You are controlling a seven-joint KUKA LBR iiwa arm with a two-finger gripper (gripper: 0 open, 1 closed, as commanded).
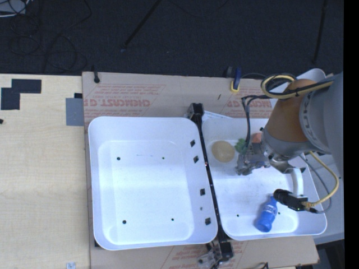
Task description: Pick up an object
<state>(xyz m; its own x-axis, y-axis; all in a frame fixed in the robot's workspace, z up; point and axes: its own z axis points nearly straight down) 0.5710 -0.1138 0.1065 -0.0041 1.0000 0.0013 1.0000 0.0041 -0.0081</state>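
The gripper (245, 166) — state I couldn't tell — sat beside the tan ball (222, 151) and might shove it aside

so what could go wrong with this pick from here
1. The gripper sits in the right bin close beside a tan round object and a green item, with nothing visibly held. It could close on bare floor between them.
2. The tan round object may roll away if nudged.
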